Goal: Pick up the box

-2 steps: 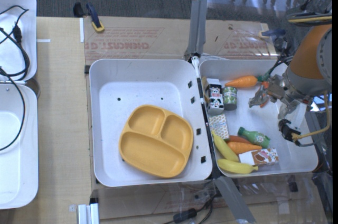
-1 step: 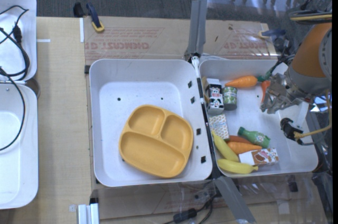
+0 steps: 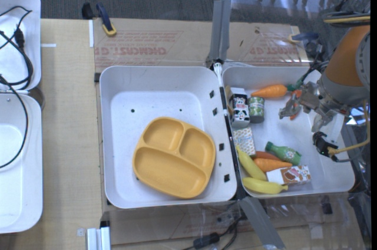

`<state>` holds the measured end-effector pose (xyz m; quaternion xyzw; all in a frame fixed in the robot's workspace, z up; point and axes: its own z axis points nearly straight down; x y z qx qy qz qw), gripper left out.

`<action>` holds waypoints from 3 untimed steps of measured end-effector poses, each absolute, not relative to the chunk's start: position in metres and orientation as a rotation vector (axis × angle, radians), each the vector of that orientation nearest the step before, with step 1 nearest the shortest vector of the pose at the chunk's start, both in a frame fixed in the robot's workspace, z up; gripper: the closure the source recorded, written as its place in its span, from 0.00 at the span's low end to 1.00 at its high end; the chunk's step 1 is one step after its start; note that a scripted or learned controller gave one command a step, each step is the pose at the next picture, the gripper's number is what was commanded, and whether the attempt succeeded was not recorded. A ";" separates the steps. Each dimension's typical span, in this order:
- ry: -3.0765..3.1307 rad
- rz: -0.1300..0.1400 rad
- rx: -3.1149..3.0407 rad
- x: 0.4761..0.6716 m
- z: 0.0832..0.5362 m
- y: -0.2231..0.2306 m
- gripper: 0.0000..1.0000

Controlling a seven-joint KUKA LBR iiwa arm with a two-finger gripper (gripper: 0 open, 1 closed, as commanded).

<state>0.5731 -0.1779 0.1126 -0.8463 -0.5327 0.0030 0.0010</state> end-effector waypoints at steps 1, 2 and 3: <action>-1.682 -0.006 -2.644 0.615 0.091 -0.199 0.00; -1.903 0.003 -2.498 0.589 0.092 -0.194 0.00; -1.905 0.004 -2.497 0.590 0.101 -0.194 1.00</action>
